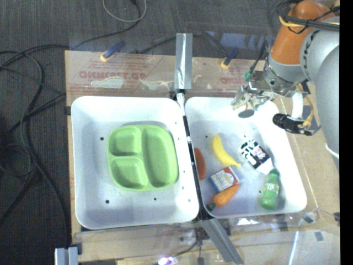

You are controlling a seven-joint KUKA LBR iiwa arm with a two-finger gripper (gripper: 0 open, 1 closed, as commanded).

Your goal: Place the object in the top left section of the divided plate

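Observation:
A green divided plate (143, 157) lies in the left bin (88, 148); its top left section (125, 142) is a small compartment with nothing in it. The right bin (289, 164) holds a yellow banana (224, 151), a red sausage (199, 163), a small orange and blue carton (223, 178), a carrot (226, 194), a green bottle (270, 190) and a black and white packet (255, 153). My gripper (245, 100) hangs over the back edge of the right bin, above and behind the banana, apart from every object.
A metal divider (183, 65) runs between the two bins. The arm's orange band (291, 37) and grey body (325, 81) fill the upper right. Cables (33, 81) trail on the dark floor to the left of the bench.

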